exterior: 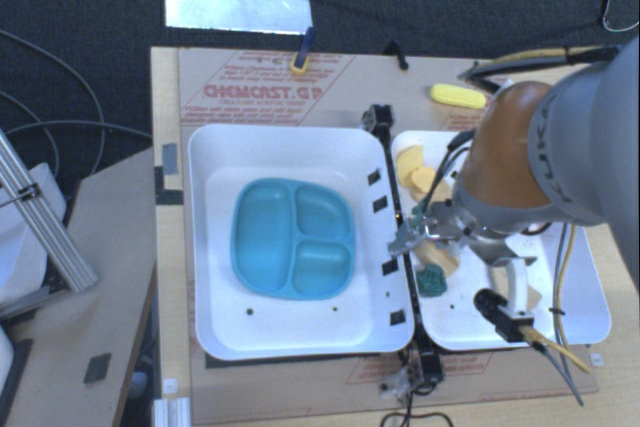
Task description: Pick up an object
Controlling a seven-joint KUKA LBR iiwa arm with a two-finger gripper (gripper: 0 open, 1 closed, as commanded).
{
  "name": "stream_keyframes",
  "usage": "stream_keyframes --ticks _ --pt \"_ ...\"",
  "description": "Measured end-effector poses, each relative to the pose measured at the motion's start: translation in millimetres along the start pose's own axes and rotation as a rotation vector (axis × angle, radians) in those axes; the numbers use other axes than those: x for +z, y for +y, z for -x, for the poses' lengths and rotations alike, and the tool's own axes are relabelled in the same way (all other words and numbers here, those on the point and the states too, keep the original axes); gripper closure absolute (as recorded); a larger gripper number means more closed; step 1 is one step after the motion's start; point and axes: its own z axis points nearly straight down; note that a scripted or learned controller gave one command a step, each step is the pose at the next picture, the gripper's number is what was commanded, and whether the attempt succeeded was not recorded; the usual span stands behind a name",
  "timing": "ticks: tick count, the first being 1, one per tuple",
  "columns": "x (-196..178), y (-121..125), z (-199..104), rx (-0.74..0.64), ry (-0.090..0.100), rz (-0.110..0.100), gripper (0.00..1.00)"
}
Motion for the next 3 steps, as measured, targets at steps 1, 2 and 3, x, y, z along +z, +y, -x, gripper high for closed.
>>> stream_keyframes --ticks 1,2,3 --pt "-12.3 2.5 -14.9 -0.018 0.025 -0.001 1.00" --pt "-69.9 -23.3 -4.3 -0.004 0.000 0.007 1.00" --pt "-90.9 -9.6 -41.0 -0.008 0.001 0.004 1.00"
